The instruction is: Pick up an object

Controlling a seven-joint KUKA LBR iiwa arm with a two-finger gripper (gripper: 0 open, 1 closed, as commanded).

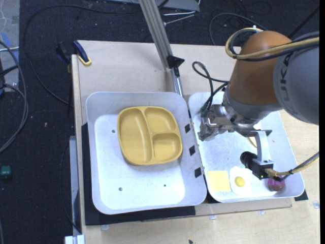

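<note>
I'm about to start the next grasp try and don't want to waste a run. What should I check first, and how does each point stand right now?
1. Things to pick in the right bin: ok. A yellow square, a fried egg and a purple thing lie along its front edge.
2. Gripper above a target: not ok. It hangs over bare floor by the bin's left wall.
3. Gripper open or shut: cannot tell.
4. Square and egg apart: cannot tell, they lie very close.
5. Left bin out of the way: ok. Its divided plate lies flat, away from the arm.
</note>
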